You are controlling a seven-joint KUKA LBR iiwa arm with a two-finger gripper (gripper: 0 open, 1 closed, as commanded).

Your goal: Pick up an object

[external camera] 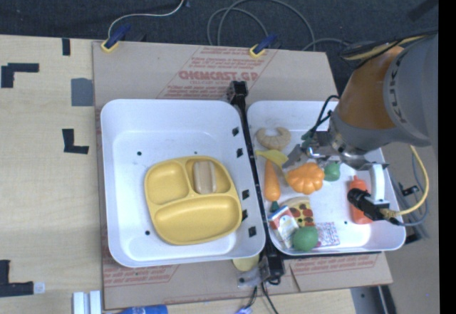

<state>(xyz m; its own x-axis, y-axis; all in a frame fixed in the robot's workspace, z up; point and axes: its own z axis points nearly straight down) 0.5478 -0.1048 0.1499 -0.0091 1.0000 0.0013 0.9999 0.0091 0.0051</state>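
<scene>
Right of centre, gripper (308,151) hovers over pumpkin (306,178); grip state unclear. Pumpkin likely light, hard, slick (ribbed sides) — pinch across middle.

You have two smooth, slightly glossy white plastic bins (117,184) resting on a matt brown cardboard sheet (206,74) printed in red, over a pale wood-grain bench top (43,184). Your yellow three-compartment plastic plate (187,216) looks satin-smooth. The orange toy pumpkin (306,179) reads as shiny moulded plastic.
</scene>
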